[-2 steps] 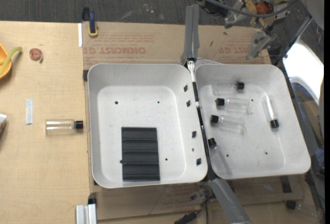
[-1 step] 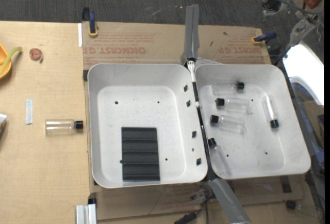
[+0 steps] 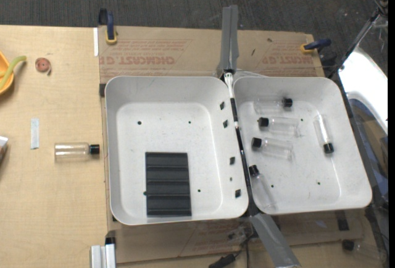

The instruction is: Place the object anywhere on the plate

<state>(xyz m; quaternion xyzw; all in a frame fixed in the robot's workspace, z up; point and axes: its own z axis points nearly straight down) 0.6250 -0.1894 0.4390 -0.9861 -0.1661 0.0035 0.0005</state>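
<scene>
nothing is being held or moved yet: vials (image 3: 276, 126) are lying in the right bin (image 3: 352, 192), apart from the plate (image 3: 167, 184); finger state cannot be told.

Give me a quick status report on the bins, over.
Black ribbed plate flat in left bin. Clear black-capped vials loose in right bin, none on plate. One more vial on bench, left.

Arm (image 3: 370, 78): one pale, smooth, rounded section (apparently a single link, cut off by the frame) lay at the far right edge of the view, slanting from upper left to lower right. Its joint pose could not be told.
</scene>
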